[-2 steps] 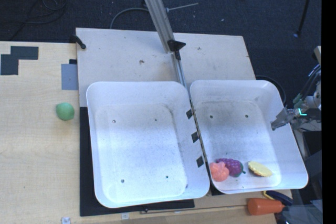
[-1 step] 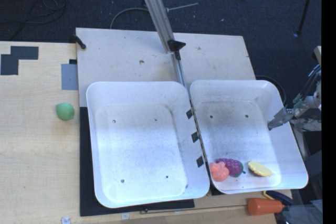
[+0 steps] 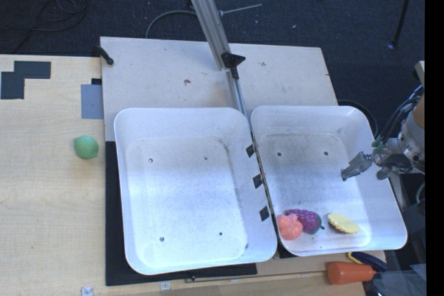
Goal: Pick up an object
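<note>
Three small objects lie along the near edge of the right bin (image 3: pixel 316 123): a pink-orange lumpy piece (image 3: pixel 289 227), a purple bunch of grapes (image 3: pixel 306 219) touching it, and a yellow flat piece (image 3: pixel 343 223) a little to the right. My gripper (image 3: pixel 368 170) hovers over the right rim of that bin, up and to the right of the yellow piece. It is open, with nothing between its fingers (image 3: pixel 354 168).
The left bin (image 3: pixel 139 123) adjoins the right one, with black clips along the shared wall. A green ball (image 3: pixel 86 147) rests on the wooden bench to the left. An orange object (image 3: pixel 350 272) lies outside the right bin's near edge. A metal rail (image 3: pixel 211 17) slants in from behind.
</note>
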You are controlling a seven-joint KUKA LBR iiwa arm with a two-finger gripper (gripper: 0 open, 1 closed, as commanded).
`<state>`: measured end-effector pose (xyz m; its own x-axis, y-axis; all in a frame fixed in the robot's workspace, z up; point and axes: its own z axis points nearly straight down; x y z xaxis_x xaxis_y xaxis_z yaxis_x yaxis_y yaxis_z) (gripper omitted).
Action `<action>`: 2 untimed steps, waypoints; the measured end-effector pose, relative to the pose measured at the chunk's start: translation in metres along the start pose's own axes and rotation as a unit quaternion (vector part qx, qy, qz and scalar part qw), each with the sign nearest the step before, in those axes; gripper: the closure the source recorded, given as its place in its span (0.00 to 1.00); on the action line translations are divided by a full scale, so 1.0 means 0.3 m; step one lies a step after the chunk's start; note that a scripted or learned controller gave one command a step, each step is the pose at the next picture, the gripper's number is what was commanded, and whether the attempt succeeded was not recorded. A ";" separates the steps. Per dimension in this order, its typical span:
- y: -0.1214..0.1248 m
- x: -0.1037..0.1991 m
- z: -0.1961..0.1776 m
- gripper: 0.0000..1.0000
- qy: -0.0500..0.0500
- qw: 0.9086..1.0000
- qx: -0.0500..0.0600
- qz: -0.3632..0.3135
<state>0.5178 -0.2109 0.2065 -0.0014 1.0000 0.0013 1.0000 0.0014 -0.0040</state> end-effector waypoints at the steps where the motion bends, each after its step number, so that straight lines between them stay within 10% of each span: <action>1: -0.014 -0.006 0.207 0.00 0.000 1.000 0.001 0.001; 2: -0.016 -0.004 0.381 0.00 0.000 1.000 0.000 0.000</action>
<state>0.5124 -0.2120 0.0921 -0.0007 1.0000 0.0011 1.0000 0.0007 -0.0037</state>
